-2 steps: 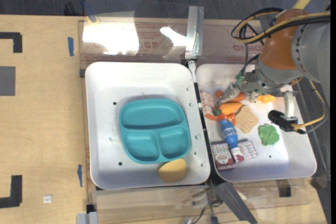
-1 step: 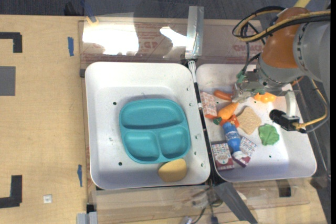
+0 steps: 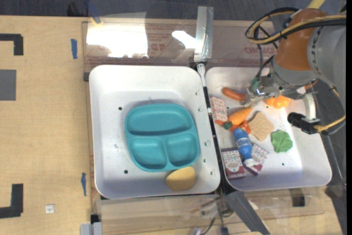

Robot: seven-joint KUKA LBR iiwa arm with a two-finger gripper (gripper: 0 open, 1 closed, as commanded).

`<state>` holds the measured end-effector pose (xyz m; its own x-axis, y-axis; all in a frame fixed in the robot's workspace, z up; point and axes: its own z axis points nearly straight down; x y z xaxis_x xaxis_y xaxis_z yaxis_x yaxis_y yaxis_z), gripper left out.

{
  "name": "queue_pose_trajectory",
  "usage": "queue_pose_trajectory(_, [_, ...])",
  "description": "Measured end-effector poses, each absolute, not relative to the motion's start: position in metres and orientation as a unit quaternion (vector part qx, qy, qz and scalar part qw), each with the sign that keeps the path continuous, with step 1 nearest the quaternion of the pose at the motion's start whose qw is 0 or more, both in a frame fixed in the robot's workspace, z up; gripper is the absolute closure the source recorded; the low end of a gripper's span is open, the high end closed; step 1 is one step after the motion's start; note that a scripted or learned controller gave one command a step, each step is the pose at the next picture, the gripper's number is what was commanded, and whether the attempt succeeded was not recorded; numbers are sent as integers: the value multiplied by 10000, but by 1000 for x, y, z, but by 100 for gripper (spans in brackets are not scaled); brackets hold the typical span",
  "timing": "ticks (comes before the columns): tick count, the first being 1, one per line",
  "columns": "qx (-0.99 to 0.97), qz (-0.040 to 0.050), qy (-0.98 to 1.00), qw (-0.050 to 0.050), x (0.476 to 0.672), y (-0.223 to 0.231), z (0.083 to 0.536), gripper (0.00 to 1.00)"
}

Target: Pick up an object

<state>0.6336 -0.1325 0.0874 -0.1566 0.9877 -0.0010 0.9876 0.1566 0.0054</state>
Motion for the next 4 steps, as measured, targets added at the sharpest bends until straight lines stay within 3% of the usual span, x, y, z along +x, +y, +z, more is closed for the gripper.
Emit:
queue_pose_trajectory(1, [6007,-14,7995,3,666,-115,87,100])
queue_pose_trajectory(2, [5892,56,8079,68,671,-55,194,100])
queue_pose_trajectory(3, [5907,9,8069,12,668,-57,186,0])
queue_pose_trajectory(4, [5783,12,8158,20,582,-67,215,0])
